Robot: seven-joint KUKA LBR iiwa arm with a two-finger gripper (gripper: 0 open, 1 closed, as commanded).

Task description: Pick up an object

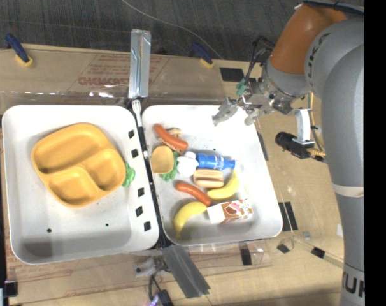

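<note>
Fingers were spread apart with nothing between them. The gripper hung above the back-right corner of the right bin, tilted, not touching any item. Nearest candidate was the sausage at the bin's back, with the blue bottle a bit further in. The toy pile sat tight: hot dog, second sausage, two bananas, small carton. Best bet, I'd say: go for the back sausage, since it lay at the pile's edge with free bin floor along one side. Align jaws across its short axis, descend straight. The yellow tray sat in the left bin.
</note>
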